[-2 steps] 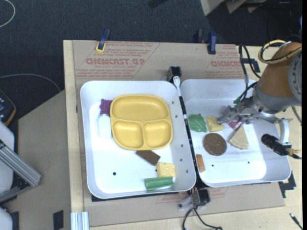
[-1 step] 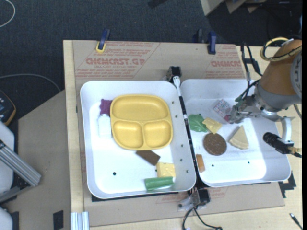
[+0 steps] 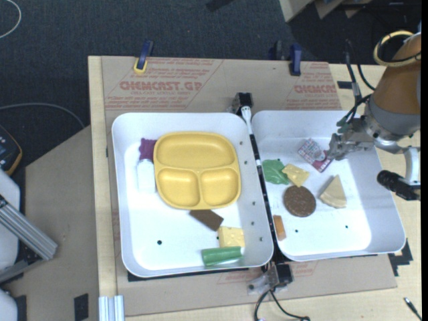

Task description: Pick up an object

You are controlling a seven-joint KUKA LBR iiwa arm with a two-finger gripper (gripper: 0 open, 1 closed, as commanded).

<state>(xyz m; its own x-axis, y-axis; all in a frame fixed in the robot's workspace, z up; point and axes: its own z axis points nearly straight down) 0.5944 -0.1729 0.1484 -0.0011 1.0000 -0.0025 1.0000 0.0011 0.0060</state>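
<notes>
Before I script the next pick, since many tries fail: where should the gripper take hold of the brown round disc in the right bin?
Probably across its rim, coming straight down. The brown disc lies flat, so only the edge offers opposing sides. The upper-left rim nearly touches the yellow piece, so the lower-left and upper-right look freer.

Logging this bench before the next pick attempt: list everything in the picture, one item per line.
White bins: 2, side by side on the bench.
Divided tray: 1, yellow, left bin.
Purple item: 1, left of the tray.
White item: 1, below the purple item.
Brown slab: 1, below the tray.
Yellow block: 1, left bin front.
Green stick: 1, left bin front edge.
Green piece: 1, right bin.
Yellow piece: 1, beside it.
Brown disc: 1, right bin centre.
Tan wedge: 1, right of the disc.
Pink packet: 1, right bin.
Orange stick: 1, right bin's left edge.
Clamps: 2, rear edge.
Gripper: 1, grey, by the packet.
</notes>
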